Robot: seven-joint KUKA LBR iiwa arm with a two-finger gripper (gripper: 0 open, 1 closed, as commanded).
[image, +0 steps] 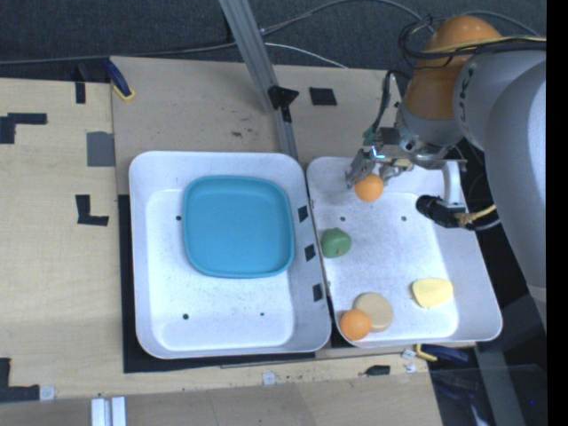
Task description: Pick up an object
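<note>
My gripper [369,172] sits on the orange ball [369,188] near the right bin's [461,327] far left corner, seemingly pinching it; I lift slowly, straight up, watching for slip.

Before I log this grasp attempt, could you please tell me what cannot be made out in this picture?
- Camera view: whether the gripper actually grips the orange ball; the contact is too small and blurred.
- The tan disc is partly covered by a second orange ball.
- The arm is cut off by the right edge.
</note>
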